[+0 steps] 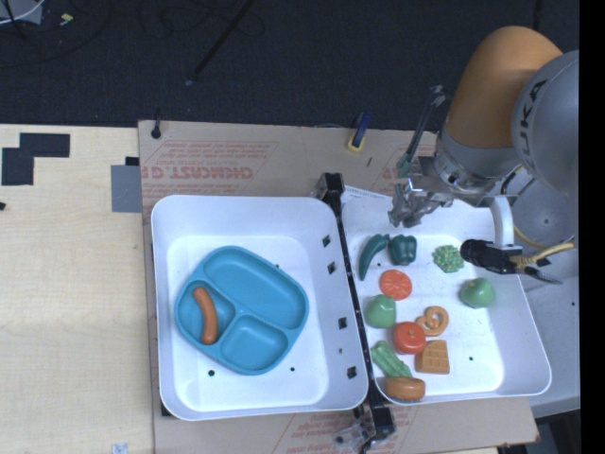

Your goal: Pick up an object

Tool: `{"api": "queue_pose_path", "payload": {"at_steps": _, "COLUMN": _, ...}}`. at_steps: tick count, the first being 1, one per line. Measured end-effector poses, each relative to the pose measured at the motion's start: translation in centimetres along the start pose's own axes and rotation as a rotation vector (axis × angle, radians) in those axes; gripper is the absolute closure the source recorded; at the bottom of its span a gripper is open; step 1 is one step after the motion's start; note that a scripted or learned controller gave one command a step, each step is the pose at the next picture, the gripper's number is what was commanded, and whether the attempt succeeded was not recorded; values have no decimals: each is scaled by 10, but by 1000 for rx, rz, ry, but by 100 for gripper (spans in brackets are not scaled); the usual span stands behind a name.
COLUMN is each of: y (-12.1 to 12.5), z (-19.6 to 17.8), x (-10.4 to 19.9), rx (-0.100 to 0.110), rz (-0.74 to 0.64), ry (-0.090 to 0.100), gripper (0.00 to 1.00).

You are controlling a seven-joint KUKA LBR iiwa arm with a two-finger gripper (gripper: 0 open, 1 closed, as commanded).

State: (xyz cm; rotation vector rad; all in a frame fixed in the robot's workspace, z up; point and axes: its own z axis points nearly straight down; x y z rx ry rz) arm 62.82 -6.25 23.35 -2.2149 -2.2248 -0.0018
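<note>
My gripper [410, 214] hangs over the back of the right bin [529, 348], just above and behind a dark green bell pepper [404, 249] and a curved green chili [372, 254]. Nothing shows in its grasp. Around them lie a broccoli floret [448, 258], a red tomato slice [395, 284], a green apple [380, 310], a round green fruit [477, 293], a pretzel [434, 321], a red tomato [409, 337], a waffle [433, 357], a green pickle [388, 358] and a hot dog bun [405, 388].
The left bin [170, 253] holds a blue divided plate [269, 296] with an orange sausage [204, 313] in its left compartment. A black divider [345, 291] runs between the bins. The arm's orange band [496, 83] looms at the right.
</note>
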Motion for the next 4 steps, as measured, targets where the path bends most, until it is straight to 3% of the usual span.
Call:
{"api": "queue_pose_path", "payload": {"at_steps": 2, "y": -14, "z": 17, "x": 113, "rx": 3, "rz": 0, "ry": 0, "gripper": 100}}
{"api": "queue_pose_path", "payload": {"at_steps": 3, "y": -16, "z": 15, "x": 149, "rx": 2, "rz": 1, "ry": -1, "gripper": 100}}
{"api": "queue_pose_path", "payload": {"at_steps": 4, "y": -24, "z": 12, "x": 157, "rx": 4, "rz": 2, "ry": -2, "gripper": 100}}
